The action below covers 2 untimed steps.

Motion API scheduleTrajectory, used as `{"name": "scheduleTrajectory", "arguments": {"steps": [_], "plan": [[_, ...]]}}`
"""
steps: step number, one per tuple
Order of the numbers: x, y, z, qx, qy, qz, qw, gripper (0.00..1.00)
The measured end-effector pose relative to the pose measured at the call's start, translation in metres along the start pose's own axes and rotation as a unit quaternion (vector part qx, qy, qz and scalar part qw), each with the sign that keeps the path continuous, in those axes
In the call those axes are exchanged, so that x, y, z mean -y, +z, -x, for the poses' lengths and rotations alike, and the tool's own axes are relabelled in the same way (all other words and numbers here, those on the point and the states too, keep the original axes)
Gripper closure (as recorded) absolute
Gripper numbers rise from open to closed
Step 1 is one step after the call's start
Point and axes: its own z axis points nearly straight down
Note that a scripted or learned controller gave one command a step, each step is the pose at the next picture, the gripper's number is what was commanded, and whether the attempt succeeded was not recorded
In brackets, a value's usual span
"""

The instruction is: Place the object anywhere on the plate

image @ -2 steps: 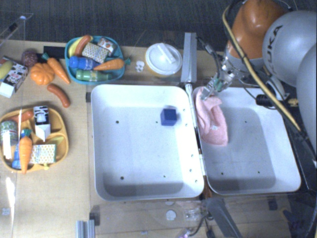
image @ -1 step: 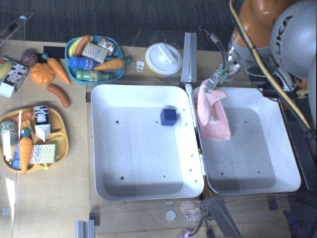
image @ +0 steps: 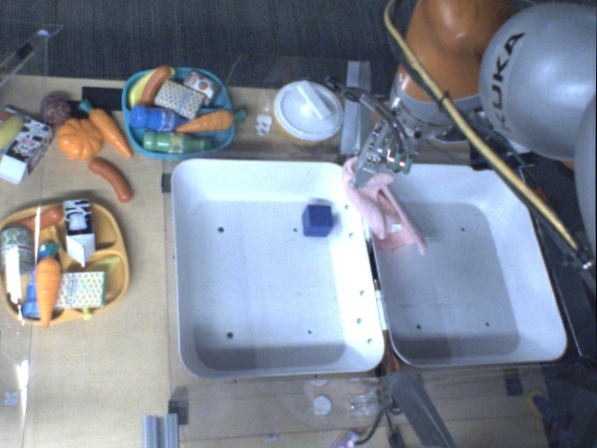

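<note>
My gripper (image: 373,164) hangs over the rear end of the divider between the two white bins. It is shut on the bunched top of a pink cloth (image: 390,215), which droops from the fingers down and to the right, over the inner rim of the right bin (image: 485,278). A small blue cube (image: 318,219) lies in the left bin (image: 261,287), in its rear right part, just left of the cloth. A round white plate (image: 308,110) sits on the bench behind the bins, to the left of the gripper.
A blue bowl (image: 177,110) of toy food stands at the back left, with toy carrots and a pumpkin (image: 78,139) beside it. A yellow dish (image: 112,250) holding more toy food sits at the left edge. The arm's grey body (image: 532,73) looms over the right rear.
</note>
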Motion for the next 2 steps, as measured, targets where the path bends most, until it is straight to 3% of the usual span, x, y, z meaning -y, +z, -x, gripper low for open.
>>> {"name": "scheduleTrajectory", "arguments": {"steps": [1, 2], "plan": [[-0.0344, -0.0025, -0.0376, 0.0, -0.199, 0.001, 0.9801, 1.0], [-0.0344, -0.0026, -0.0375, 0.0, -0.199, 0.001, 0.9801, 0.0]]}}
